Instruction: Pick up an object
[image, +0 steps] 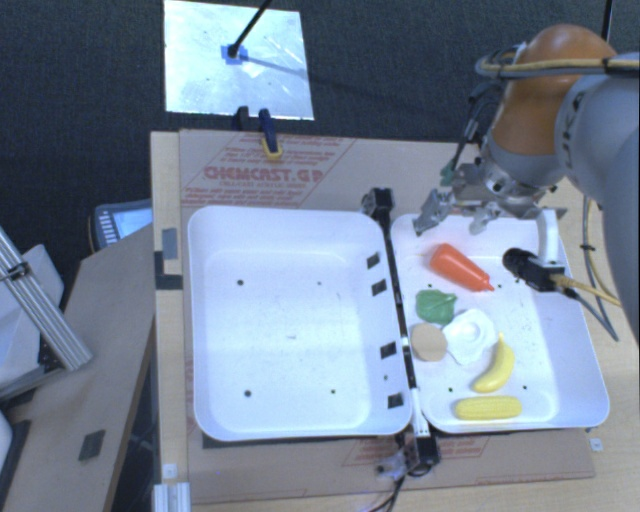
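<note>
The hand (458, 213) is hovering over the right bin's (585, 392) far edge, just beyond the carrot (460, 267). Its fingers are looking spread, pinching nothing. The arm (575, 95) is running off the frame's right edge.

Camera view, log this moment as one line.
gripper above right bin's far end | nothing held | carrot, banana, corn in right bin

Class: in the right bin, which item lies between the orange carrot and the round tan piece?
In the camera view, the green leafy piece lies between the carrot and the tan round piece.
</note>
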